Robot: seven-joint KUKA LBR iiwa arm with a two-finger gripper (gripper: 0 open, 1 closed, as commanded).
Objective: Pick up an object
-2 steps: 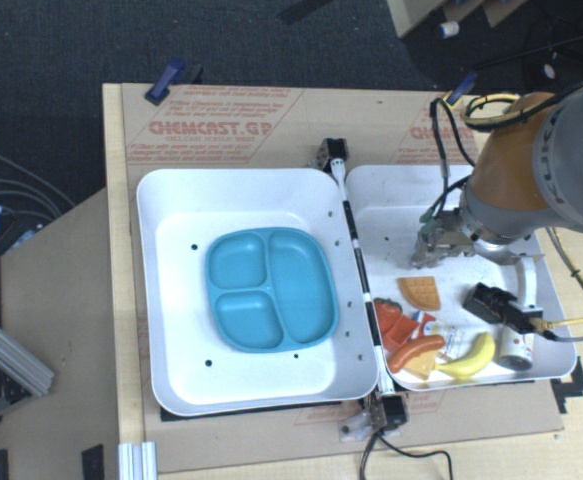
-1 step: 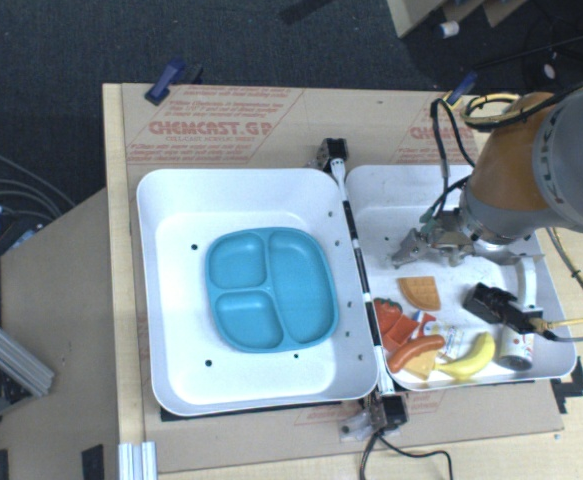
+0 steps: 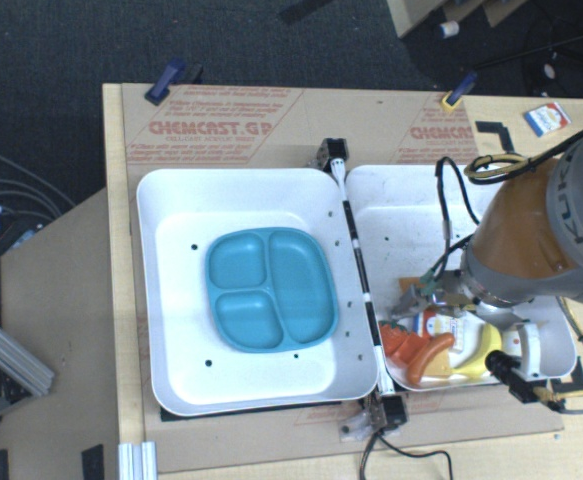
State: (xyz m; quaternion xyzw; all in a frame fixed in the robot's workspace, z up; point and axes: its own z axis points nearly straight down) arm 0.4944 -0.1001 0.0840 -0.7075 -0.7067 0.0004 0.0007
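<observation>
A heap of small objects lies in the front part of the right bin (image 3: 391,203): a red-orange piece (image 3: 403,343), an orange curved piece (image 3: 433,356), a yellow banana-like piece (image 3: 479,356) and a small white item with a red label (image 3: 439,325). The grey arm with its orange band (image 3: 516,233) reaches in from the right and comes down over this heap. Its gripper (image 3: 437,294) sits low at the back edge of the heap, just above the labelled item. The arm hides the bin's right side.
The left bin (image 3: 161,228) holds a blue plate (image 3: 271,288) with three compartments at its middle. A black divider (image 3: 356,258) runs between the bins. Cables loop over the right bin's back rim (image 3: 461,183). Cardboard covers the bench behind both bins.
</observation>
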